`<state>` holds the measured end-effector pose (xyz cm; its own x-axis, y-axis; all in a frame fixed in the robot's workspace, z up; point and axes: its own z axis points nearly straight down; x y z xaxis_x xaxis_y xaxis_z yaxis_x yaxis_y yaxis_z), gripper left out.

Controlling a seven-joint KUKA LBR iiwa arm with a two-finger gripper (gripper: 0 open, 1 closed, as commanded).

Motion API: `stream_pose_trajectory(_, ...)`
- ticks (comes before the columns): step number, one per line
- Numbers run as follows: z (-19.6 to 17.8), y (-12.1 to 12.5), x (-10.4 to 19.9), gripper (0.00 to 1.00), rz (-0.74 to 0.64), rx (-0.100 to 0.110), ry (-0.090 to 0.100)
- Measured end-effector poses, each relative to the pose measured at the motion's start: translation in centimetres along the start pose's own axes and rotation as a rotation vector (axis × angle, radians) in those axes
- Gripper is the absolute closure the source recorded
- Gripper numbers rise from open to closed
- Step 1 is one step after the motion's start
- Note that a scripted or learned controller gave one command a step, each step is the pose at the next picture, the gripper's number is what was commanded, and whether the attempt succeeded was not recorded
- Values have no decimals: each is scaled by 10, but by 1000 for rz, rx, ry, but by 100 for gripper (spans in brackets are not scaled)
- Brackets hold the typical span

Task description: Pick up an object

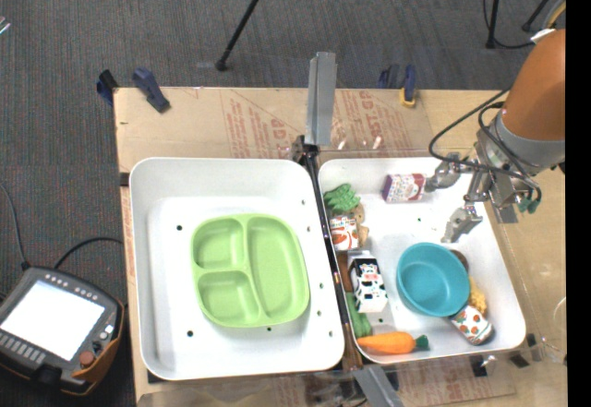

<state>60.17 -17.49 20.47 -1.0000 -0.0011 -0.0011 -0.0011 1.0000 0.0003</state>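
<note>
Orange plastic carrot (pixel 391 343) lay along right white bin's (pixel 511 281) front edge, green tip pointing right. Gripper (pixel 459 202) hovered near back-right corner, fingers spread, holding nothing, above round blue bowl (pixel 432 279).

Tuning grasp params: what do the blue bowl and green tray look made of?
Blue bowl: likely hard plastic, smooth, uniform colour with a soft sheen. Green tray: likely moulded plastic, three compartments with rounded edges, matte-to-satin finish. Neither can be confirmed by look alone.

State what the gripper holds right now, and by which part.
Nothing. The gripper hangs open above the right bin, just beyond the blue bowl.
</note>
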Motion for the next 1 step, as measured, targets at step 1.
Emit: stream_pose_trajectory(1,100,1,45,0,-76,-5,11)
